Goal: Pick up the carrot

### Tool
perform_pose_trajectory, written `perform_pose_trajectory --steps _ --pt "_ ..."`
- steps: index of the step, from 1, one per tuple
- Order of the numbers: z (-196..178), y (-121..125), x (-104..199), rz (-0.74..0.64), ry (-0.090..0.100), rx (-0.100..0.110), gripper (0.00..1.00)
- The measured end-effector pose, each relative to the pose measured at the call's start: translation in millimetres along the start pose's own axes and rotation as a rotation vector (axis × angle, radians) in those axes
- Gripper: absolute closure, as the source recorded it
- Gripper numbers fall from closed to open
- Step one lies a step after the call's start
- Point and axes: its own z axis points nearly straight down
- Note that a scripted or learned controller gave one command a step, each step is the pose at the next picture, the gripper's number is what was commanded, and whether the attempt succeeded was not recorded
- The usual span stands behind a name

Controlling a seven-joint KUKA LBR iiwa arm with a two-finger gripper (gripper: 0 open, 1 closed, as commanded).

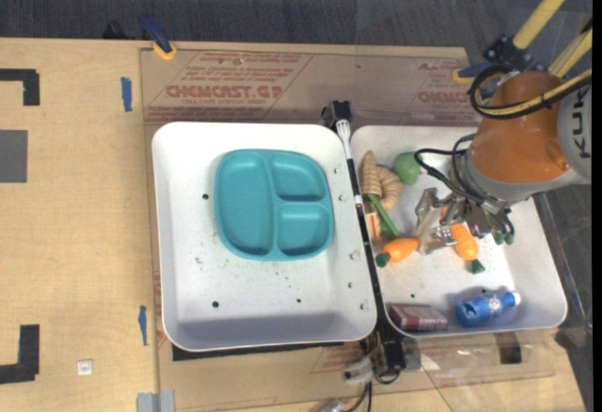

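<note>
The arm reaches in from the right side of the bench, its orange band (515, 139) hanging over the right bin (546, 302), and the gripper (440, 224) is down low in the middle of that bin. From here the metal fingers look parted by a small gap, pointing toward the bin's left wall, and nothing sits between them; they hold nothing that can be made out.

The carrot (398, 250) lies just beside the fingertips, toward the left wall of the right bin, a short orange piece with a green tip at its lower left end. It rests flat on the bin floor, at a slant. A second orange piece (464, 241), also green-tipped, lies just on the other side of the gripper, partly under the wrist, so the fingers stand between two look-alikes. It is hard to say which one the program is after; the left one is the clearer target.

Along the left wall there is a beige ridged toy (380, 180) and a green stalk (381, 211); a green ball (407, 167) sits near the far edge. A blue bottle (486, 307) and a dark red wrapped bar (419, 315) lie along the near edge.

The left bin (179, 297) carries a teal divided tray (275, 203) in its middle, likely a drop place for other tasks.

I judge the grasp not yet made: the fingers would need to shift toward the left wall and straddle the carrot across its narrow width.
</note>
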Motion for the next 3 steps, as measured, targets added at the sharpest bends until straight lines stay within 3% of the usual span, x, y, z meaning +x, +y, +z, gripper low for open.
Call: perform_pose_trajectory --steps 1,2,3 --pt "2.3 1.4 2.1 0.001 0.006 -0.004 0.0" --pt "-11.4 2.3 -3.2 -0.001 -0.01 -0.002 1.0" --pt "-10.7 2.6 -2.8 -0.001 -0.008 -0.003 0.0"
